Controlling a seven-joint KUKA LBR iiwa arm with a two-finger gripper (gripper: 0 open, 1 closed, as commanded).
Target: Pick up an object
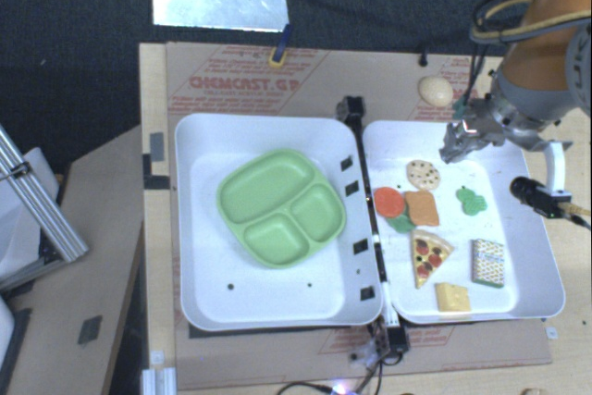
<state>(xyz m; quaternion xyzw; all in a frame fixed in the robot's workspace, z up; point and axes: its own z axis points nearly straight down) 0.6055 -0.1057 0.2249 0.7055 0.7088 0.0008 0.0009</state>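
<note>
My gripper [456, 146] hangs over the far edge of the right bin [532, 287], just up and right of a round cookie [423, 174]. Nothing shows between its fingers. Below the cookie lie a red tomato slice [388, 200], an orange toast piece [422, 208] and a green leafy piece [400, 221]. A small green broccoli piece [471, 200] sits to the right. Nearer the front are a pizza slice [429, 255], a yellow cheese block [452, 297] and a patterned blue packet [488, 262].
The left bin [199, 291] holds a green divided plate [281, 207]. A beige egg-shaped object [436, 91] rests on the bench behind the right bin. A black divider strip [363, 199] runs between the bins.
</note>
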